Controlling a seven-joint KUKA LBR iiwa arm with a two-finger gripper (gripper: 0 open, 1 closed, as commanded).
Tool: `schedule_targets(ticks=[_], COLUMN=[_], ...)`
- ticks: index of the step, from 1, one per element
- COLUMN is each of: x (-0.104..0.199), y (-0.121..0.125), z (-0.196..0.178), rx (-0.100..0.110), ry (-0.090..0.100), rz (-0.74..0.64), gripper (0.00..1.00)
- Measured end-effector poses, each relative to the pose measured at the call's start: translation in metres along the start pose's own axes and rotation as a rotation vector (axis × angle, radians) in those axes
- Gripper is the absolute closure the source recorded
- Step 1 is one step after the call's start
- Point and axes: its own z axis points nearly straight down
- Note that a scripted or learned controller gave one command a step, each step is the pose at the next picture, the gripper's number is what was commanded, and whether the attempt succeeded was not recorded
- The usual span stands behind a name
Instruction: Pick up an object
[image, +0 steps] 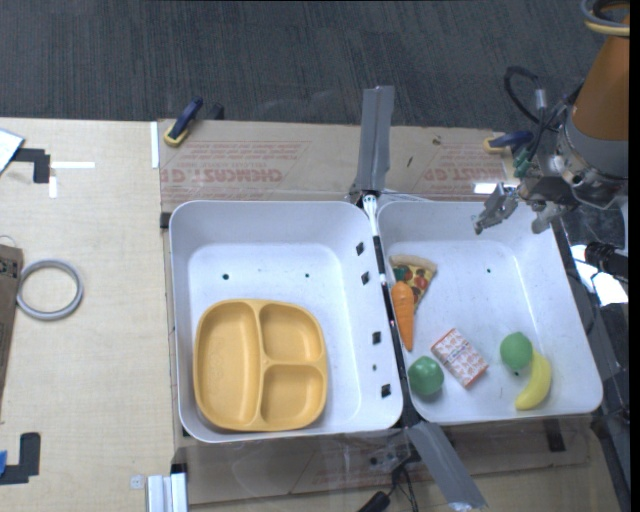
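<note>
The right bin (480, 265) holds a pizza slice toy (414, 273), an orange carrot (402, 312), a green apple (425, 377), a small red-and-white box (461, 357), a green lime (516, 350) and a yellow banana (535, 384). My gripper (517, 213) hangs over the bin's far right corner, well above and behind these objects. Its fingers (491, 214) stand apart, open, with nothing between them. The left bin (250, 240) carries a yellow divided plate (262, 362).
A roll of grey tape (47, 289) lies on the bench at the left. A blue clamp (184, 120) sits on the cardboard behind the bins. A grey bar (376, 140) rises between the bins at the back. Cables hang near the wrist.
</note>
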Motion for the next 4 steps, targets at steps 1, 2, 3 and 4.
schedule_targets(ticks=[1, 2, 3, 4], x=[-0.019, -0.02, -0.02, 0.02], y=[-0.09, -0.089, -0.089, -0.12], z=[0.128, 0.119, 0.119, 0.185], rx=[0.001, 0.0, 0.0, -0.002], ry=[0.001, 0.001, 0.001, 0.0], rz=[-0.066, -0.063, -0.063, -0.363], gripper=[0.0, 1.0, 0.0, 0.0])
